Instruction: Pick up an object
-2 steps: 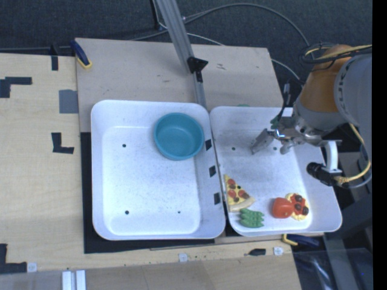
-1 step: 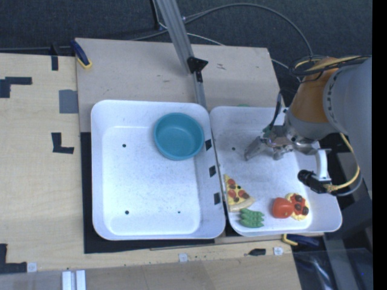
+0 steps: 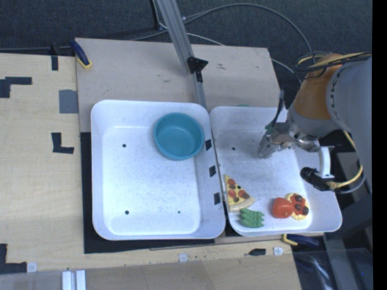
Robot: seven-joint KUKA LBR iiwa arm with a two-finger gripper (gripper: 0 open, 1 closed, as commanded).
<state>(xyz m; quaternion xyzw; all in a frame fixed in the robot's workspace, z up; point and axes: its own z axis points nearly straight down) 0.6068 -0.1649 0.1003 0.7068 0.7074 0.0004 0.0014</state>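
Observation:
My gripper (image 3: pixel 266 150) hangs over the upper middle of the right bin (image 3: pixel 242 122), fingertips pointing down and left, with nothing seen between them. Several toys lie along the near edge of that bin: a pizza slice (image 3: pixel 236 194), a green leafy piece (image 3: pixel 252 218), a red tomato (image 3: pixel 282 207) and a yellow piece with dark spots (image 3: pixel 298 205). All of them sit well below the gripper in the view. A blue bowl (image 3: pixel 178 136) rests in the upper right part of the left bin (image 3: pixel 115 180).
A grey pole (image 3: pixel 181 38) slants down from the top to the seam between the two bins. Cables (image 3: pixel 284 17) loop behind the right bin. The arm's grey body and orange band (image 3: pixel 314 95) cover the right bin's far right side.

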